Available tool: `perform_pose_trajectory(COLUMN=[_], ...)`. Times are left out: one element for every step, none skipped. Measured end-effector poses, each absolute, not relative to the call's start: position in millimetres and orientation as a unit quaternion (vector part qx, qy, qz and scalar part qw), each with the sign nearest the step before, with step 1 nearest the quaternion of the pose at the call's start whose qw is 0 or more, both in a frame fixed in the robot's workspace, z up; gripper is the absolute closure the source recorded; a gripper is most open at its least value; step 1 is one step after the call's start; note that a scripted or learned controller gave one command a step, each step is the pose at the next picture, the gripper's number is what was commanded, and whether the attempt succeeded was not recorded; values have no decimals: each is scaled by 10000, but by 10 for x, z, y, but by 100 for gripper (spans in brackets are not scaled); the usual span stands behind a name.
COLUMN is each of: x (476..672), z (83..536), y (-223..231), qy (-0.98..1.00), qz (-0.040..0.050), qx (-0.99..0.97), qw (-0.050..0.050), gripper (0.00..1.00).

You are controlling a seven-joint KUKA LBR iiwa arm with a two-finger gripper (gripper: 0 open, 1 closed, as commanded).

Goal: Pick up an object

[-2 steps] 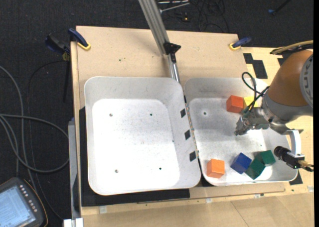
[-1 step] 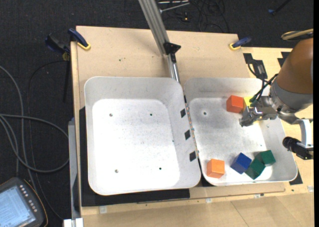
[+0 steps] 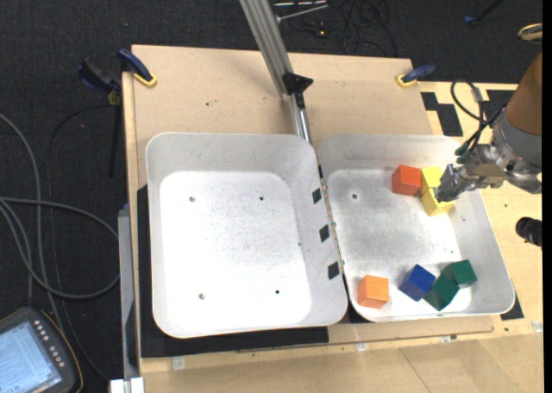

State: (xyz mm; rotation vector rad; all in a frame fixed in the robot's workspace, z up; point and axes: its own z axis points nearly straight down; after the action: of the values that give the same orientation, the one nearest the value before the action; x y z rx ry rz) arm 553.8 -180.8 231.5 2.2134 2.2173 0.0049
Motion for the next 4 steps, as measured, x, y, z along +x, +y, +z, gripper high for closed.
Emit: perform_pose_trajectory(x=[5544,5711,5892,6138], z=[2248,2345,2237,2194], y=[-1806,-1234,-731,-266], qy=[7079,7098,7095,7099], qz=[-3,15,9,12], qx=[7063,7044,7047,7043], qw=[7,7,1,7], gripper=[100,100,100,100])
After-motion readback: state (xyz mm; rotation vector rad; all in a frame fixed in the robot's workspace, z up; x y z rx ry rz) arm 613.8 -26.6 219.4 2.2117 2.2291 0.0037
